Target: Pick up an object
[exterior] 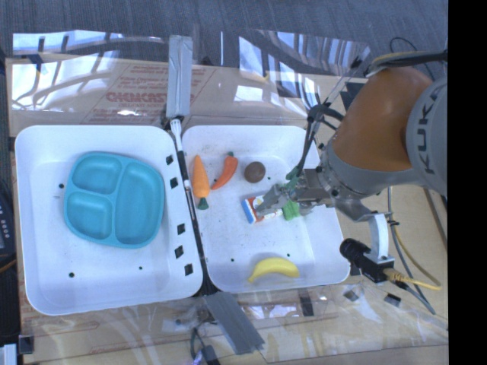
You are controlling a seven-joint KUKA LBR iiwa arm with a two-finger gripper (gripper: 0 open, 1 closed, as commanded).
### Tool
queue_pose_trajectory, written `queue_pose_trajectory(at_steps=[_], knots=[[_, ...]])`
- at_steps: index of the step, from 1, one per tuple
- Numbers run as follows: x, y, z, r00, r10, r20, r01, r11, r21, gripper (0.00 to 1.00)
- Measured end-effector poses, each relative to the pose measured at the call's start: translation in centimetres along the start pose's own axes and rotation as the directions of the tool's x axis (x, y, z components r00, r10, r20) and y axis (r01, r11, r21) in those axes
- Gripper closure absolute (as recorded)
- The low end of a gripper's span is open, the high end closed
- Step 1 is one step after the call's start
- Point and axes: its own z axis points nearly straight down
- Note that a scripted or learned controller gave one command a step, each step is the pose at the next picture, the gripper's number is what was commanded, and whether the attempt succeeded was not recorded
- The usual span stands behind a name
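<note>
The pincer (283, 201) sits low in the right bin (228, 139) against the small red-white-blue carton (257, 208), seemingly to grasp it, though I cannot tell its state.

place: robotics lab | evidence: KUKA arm (396, 128), two white bins (30, 226) on bench, loose cables (411, 261)

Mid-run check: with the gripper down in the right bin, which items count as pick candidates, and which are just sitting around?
Job-related, in the right white bin:
- gripper, beside the small red, white and blue carton
- two orange toy carrots
- brown round ball
- yellow toy banana

Lying about:
- blue three-section plastic plate in the left white bin
</note>
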Motion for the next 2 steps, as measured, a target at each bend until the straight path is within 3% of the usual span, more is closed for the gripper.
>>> queue_pose_trajectory(at_steps=[1,2], knots=[[0.6,2.6,0.3,0.998,0.065,0.001,-0.065,0.998,-0.002,0.0],[-1.8,6.0,7.7,1.0,0.023,0.0,-0.023,1.0,0.003,0.0]])
